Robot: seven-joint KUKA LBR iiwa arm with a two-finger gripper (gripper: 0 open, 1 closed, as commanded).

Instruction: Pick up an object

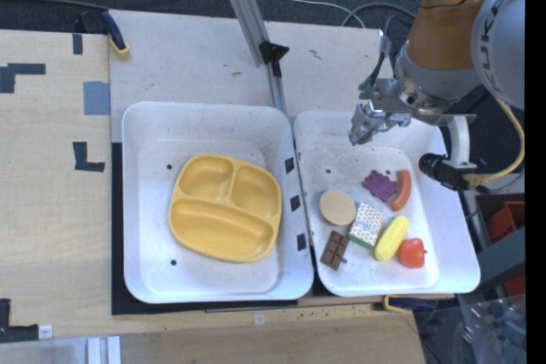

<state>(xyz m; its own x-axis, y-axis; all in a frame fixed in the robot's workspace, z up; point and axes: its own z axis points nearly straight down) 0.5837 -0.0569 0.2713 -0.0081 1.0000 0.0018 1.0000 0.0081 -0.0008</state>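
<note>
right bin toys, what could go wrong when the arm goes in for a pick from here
The toys sit packed together: the corn cob touches the tomato and the patterned block, so a grab may nudge neighbours or catch two at once. The chocolate bar and the round cookie lie flat and may slip out. The end effector hovers at the right bin's far edge, away from the pile.

We see the gripper (365, 130) hanging over the far edge of the right bin (452, 268), apart from the toy food: purple grapes (380, 184), a sausage (402, 189), a round cookie (337, 207), a chocolate bar (334, 250), corn (391, 237) and a tomato (412, 252). A yellow divided plate (226, 207) lies in the left bin (141, 200).
</note>
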